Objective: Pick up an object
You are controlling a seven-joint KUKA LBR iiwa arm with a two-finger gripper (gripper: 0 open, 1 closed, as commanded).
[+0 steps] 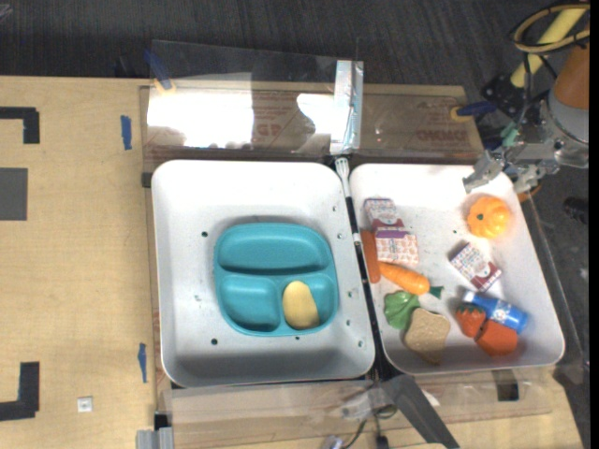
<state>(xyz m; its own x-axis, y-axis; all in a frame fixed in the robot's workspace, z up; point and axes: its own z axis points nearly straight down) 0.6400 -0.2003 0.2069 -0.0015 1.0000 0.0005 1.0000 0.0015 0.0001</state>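
Claw (501,168) above orange pumpkin (489,215), grip state can't tell | cartons (396,247) left of pumpkin: print unreadable | brown board (412,124) lettering illegible

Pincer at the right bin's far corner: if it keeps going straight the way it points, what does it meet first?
Probably the orange pumpkin, which lies just ahead of the pincer in the right bin. Height above it is unclear from this slanted view.

Grey arm (573,129) (orange band above), yellow-black cables (547,28).
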